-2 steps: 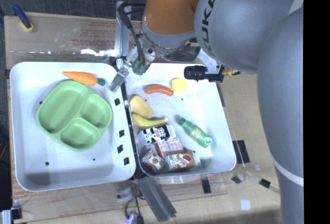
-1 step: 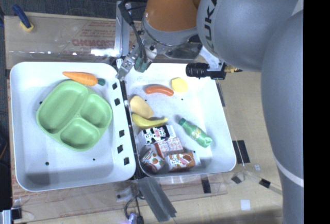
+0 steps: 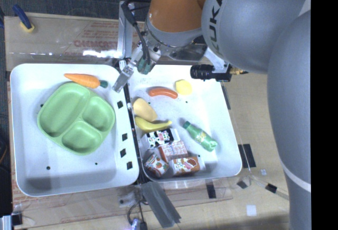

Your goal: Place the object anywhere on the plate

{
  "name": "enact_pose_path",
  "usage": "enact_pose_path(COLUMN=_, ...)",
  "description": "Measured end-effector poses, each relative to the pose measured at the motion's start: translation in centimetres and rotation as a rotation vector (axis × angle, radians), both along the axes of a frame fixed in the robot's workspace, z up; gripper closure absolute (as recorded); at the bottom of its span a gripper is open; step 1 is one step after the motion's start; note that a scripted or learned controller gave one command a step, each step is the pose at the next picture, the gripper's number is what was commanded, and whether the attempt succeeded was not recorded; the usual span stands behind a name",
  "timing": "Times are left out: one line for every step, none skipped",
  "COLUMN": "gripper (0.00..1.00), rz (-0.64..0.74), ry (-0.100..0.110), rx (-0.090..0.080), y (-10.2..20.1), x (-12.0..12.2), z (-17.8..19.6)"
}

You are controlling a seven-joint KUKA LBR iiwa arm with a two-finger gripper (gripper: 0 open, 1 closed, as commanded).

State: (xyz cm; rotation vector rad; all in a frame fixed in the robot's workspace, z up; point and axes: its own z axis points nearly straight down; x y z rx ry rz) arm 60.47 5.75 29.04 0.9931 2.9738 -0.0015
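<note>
An orange carrot [image 3: 83, 80] with a green stem end lies on the floor of the left bin [image 3: 31, 171], just beyond the far rim of the green plate [image 3: 76, 117]. The plate has three compartments and nothing lies in them. My gripper [image 3: 124, 75] hangs over the ridge between the two bins, just right of the carrot's stem end and apart from it. I see nothing held in it. The arm's orange band and grey body cover the top of the right bin.
The right bin [image 3: 224, 118] holds a red sausage [image 3: 162, 92], a yellow piece [image 3: 184, 87], a banana [image 3: 153, 124], a pale yellow fruit [image 3: 143, 109], a green bottle [image 3: 200, 136] and small printed boxes [image 3: 171, 157]. A blue tool [image 3: 22, 17] lies on the bench at far left.
</note>
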Motion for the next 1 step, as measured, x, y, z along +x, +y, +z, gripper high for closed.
enact_pose_path(gripper=1.00, rz=0.002, ry=-0.001, rx=0.000, y=0.01, x=0.07, z=1.03)
